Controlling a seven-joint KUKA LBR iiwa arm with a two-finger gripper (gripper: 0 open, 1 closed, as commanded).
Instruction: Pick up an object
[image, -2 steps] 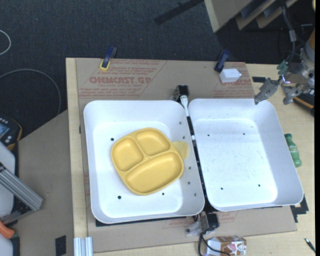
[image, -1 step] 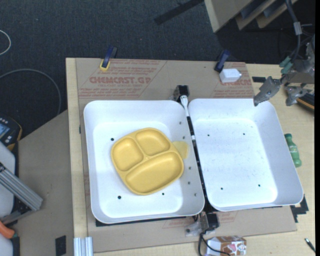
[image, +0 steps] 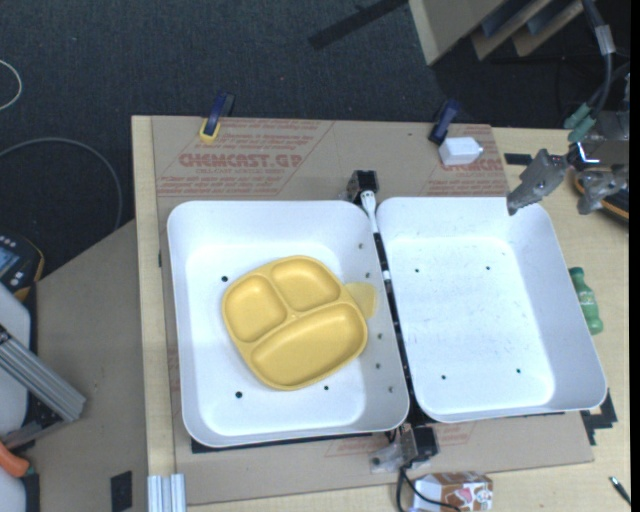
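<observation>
My hand (image: 528, 190) hangs just past the far right corner of the right bin (image: 480, 395), up near the edge of the surface, and from this angle I cannot tell its state. The yellow divided plate (image: 294, 322) lies flat in the middle of the left bin (image: 190, 300), well apart from me. I judge the reach has not begun; I must cross over to it.

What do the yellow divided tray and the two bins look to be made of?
Yellow divided tray: likely moulded plastic, smooth, soft sheen on its compartments. Left bin and right bin: probably thin white plastic, matte, with rounded formed corners and small dark specks; could be coated metal.
</observation>
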